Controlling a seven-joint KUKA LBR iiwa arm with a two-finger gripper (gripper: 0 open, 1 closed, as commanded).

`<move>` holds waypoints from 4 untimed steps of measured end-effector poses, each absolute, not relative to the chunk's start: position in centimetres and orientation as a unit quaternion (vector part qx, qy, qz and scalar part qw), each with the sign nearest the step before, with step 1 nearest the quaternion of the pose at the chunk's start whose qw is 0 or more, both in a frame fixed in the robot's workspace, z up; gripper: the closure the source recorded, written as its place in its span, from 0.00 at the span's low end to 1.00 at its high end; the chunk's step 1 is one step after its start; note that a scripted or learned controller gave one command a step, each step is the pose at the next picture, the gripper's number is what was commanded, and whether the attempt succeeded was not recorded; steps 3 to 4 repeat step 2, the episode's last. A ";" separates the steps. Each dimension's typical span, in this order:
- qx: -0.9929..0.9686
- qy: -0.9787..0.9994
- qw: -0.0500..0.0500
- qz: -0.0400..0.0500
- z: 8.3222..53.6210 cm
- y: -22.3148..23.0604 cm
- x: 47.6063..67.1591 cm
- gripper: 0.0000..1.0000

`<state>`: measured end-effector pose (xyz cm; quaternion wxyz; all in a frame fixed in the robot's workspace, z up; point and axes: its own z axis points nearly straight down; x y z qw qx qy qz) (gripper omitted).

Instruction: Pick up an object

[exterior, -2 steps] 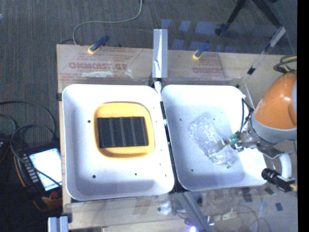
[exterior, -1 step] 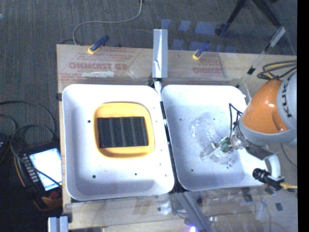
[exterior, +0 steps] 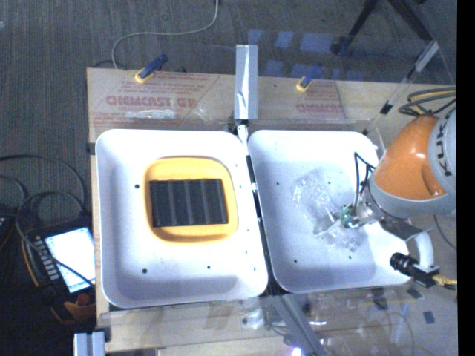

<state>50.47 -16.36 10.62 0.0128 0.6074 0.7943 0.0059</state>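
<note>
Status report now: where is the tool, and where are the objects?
Tool low in right white bin, on crumpled clear plastic item. Yellow tray with black ribbed insert in left white bin. Nothing blocking.

Two white bins (exterior: 178,288), yellow-orange tray (exterior: 191,167) with a black ribbed centre, clear crinkled plastic wrap (exterior: 315,195), orange-and-grey arm (exterior: 412,169), pale brown worktop (exterior: 148,102) with red lettering, blue-and-yellow clamps (exterior: 151,67), dark grey floor (exterior: 52,28)

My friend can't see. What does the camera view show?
A grey-and-orange robot arm reaches into the right bin, over a crumpled clear plastic thing. The left bin holds a yellow tray with a dark ridged middle.
</note>
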 end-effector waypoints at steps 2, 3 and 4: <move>0.609 0.794 0.001 -0.002 17.7 -14.8 59.1 1.00; 0.609 0.794 0.001 -0.002 17.7 -14.8 59.1 1.00; 0.609 0.794 0.001 -0.002 17.7 -14.8 59.1 1.00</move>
